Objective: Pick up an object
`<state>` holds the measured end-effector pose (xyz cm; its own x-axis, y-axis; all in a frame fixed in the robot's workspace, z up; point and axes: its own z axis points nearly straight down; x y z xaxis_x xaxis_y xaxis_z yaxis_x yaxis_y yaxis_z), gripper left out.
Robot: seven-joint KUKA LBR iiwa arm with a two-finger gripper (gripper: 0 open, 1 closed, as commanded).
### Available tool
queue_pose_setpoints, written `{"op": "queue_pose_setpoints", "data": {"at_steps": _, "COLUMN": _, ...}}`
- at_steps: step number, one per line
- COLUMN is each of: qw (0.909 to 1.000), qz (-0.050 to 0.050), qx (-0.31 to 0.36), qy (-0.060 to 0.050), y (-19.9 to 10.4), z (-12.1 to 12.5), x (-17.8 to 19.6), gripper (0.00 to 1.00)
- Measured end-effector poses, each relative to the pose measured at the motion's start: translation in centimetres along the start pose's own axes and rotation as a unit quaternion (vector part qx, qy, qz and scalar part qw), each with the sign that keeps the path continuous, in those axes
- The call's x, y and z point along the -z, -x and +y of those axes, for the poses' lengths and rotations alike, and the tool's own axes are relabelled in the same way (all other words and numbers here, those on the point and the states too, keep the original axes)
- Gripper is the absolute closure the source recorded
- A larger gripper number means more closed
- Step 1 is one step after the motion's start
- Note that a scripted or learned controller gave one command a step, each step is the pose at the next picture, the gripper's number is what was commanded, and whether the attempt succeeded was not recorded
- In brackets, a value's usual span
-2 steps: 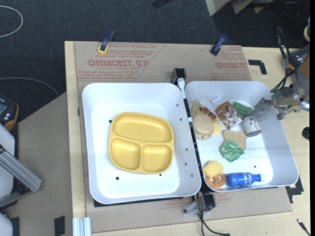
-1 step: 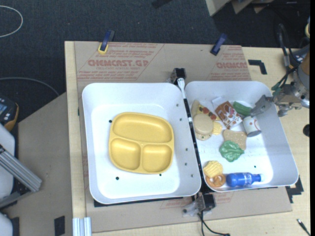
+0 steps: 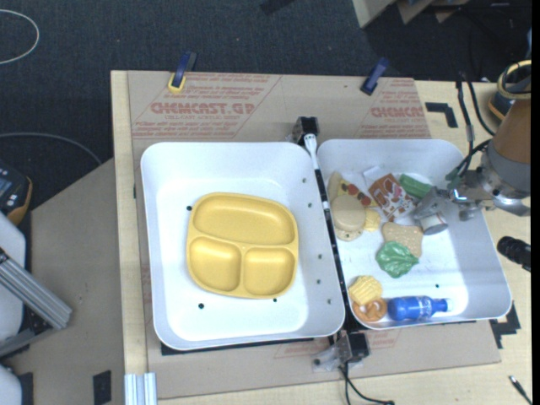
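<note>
Where the arm [image 3: 510, 154] reaches in from the right, the gripper [image 3: 432, 213] is seen low over the right bin [image 3: 481, 264], in its upper middle part. Whether it is open or closed cannot be told, and nothing can be made out as gripped.

Right bin, contents, all gathered in its left half:
- green piece [image 3: 414, 184], set near the top, just beside the gripper on its upper left.
- red and white packet [image 3: 390, 194], placed next to the green piece on its left.
- pale slice with dark spots [image 3: 348, 191], laid by the bin's left wall.
- round beige piece [image 3: 348, 218], found just below that slice, with a small yellow bit touching its right side.
- tan cracker [image 3: 402, 235], placed below and to the left of the gripper.
- green leafy piece [image 3: 395, 261], pressed against the cracker's lower edge.
- yellow ridged piece [image 3: 364, 289], set near the front left corner.
- orange ring [image 3: 374, 310], lodged just under the yellow ridged piece.
- blue bottle [image 3: 415, 308], laid on its side along the front wall, its cap pointed right and its base touching the orange ring.

Left bin [image 3: 164, 226]: one yellow divided plate [image 3: 241, 245] with three compartments, laid flat near the middle.

Both bins are borne on a cardboard sheet [image 3: 253, 104], which is held at its far edge by two blue clamps [image 3: 180, 71].
</note>
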<state>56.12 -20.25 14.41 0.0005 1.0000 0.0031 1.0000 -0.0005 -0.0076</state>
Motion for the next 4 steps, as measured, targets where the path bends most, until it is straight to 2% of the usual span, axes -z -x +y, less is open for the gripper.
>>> {"op": "queue_pose_setpoints", "data": {"at_steps": 1, "qw": 1.0, "qz": 0.0, "qx": 0.0, "qy": 0.001, "y": -0.1, "z": 0.0, "x": -5.3, "gripper": 0.0}}
{"op": "queue_pose_setpoints", "data": {"at_steps": 2, "qw": 1.0, "qz": -0.002, "qx": 0.0, "qy": 0.004, "y": 0.0, "z": 0.1, "x": -3.9, "gripper": 1.0}}
{"op": "queue_pose_setpoints", "data": {"at_steps": 3, "qw": 1.0, "qz": -0.003, "qx": 0.001, "qy": 0.007, "y": -0.1, "z": 1.2, "x": 1.6, "gripper": 1.0}}
{"op": "queue_pose_setpoints", "data": {"at_steps": 4, "qw": 1.0, "qz": -0.003, "qx": 0.0, "qy": 0.007, "y": 0.3, "z": 0.4, "x": 7.4, "gripper": 1.0}}
